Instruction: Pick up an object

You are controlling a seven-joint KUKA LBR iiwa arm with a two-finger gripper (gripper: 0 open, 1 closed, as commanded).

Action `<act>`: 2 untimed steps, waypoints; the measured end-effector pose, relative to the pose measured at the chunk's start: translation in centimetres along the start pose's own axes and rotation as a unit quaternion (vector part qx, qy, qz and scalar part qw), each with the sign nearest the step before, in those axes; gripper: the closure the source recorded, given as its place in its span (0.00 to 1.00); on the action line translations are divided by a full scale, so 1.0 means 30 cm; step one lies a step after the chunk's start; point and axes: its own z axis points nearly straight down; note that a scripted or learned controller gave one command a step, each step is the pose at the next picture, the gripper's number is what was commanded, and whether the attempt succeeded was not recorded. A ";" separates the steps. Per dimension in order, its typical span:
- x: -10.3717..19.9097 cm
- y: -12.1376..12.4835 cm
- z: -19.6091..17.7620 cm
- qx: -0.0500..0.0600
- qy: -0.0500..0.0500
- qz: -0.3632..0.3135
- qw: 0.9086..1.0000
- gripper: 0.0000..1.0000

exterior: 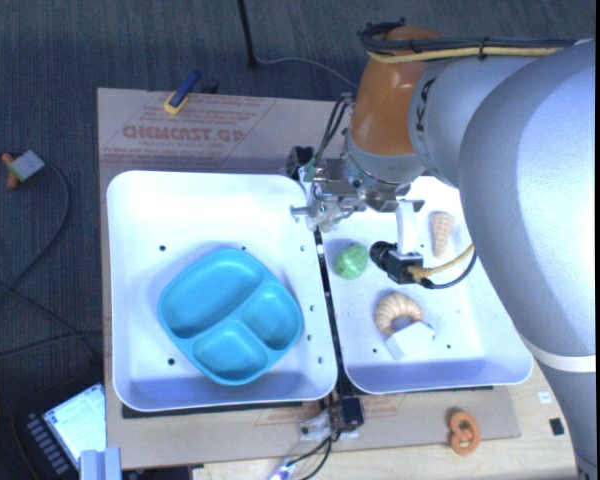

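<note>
In the right bin (480, 368) lie a green round object (351, 261), a tan croissant (397, 310) and a pale ridged pastry (441, 232). My gripper (323, 204) hangs at that bin's far left corner, over the divide between the bins, just above and left of the green object. Nothing shows in its grasp. The arm's orange band (390, 88) and grey body cover the right bin's far right part. A blue three-part plate (230, 313) lies in the left bin (140, 218).
A black fitting with a yellow cable (395, 260) hangs beside the green object. A white card (412, 338) lies under the croissant. On the bench outside the bins are a blue-yellow marker (183, 90) and a small pretzel (464, 430).
</note>
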 end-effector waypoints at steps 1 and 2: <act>-0.064 0.106 0.000 0.000 0.000 0.000 1.000 1.00; -0.454 -0.031 -0.113 0.000 -0.001 0.001 1.000 1.00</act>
